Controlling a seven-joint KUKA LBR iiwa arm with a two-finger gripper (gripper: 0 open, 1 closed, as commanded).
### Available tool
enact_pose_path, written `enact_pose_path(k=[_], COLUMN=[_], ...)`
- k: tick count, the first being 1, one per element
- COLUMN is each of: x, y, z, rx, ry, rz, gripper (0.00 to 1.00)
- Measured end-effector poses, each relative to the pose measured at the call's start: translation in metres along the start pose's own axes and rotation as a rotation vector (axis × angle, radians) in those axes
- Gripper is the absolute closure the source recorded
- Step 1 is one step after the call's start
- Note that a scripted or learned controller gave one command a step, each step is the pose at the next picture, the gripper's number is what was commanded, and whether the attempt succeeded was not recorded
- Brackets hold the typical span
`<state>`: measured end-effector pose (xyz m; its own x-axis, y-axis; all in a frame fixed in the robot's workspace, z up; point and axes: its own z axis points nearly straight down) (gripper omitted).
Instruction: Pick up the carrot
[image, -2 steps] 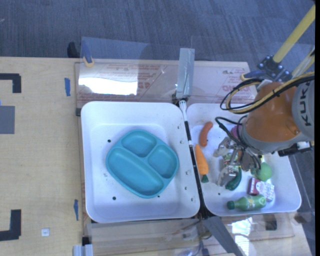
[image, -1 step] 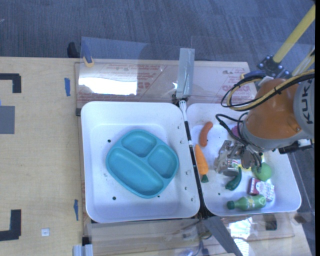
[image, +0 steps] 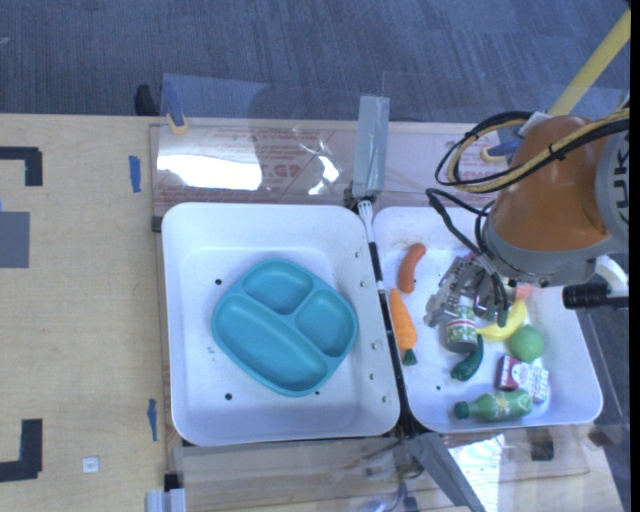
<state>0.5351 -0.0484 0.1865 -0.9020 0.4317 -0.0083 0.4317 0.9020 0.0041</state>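
Note:
The carrot (image: 401, 318) is orange with a green stub at its near end. It lies in the right bin (image: 575, 398), along that bin's left wall. My gripper (image: 463, 297) hangs over the middle of the right bin, to the right of the carrot and apart from it. It is open, with nothing between its fingers. Just below it lies a small can (image: 462, 329). The orange-banded wrist (image: 545, 200) hides the bin's far right part.
Near the carrot, a reddish sausage (image: 411, 265) lies farther back. A banana (image: 511, 320), a lime (image: 526, 343), a dark green vegetable (image: 468, 362), a purple packet (image: 522, 376) and a green bottle (image: 495, 405) crowd the right bin. The left bin (image: 190, 250) holds a teal divided plate (image: 285, 326).

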Motion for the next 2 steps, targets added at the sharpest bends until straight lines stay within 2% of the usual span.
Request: enact_pose_path(k=[1,2], x=[-0.001,0.071], y=[0.001,0.045], z=[-0.01,-0.033], rx=[-0.002,0.001], ry=[-0.005,0.007], rz=[-0.001,-0.023], gripper=[1.0,1.0])
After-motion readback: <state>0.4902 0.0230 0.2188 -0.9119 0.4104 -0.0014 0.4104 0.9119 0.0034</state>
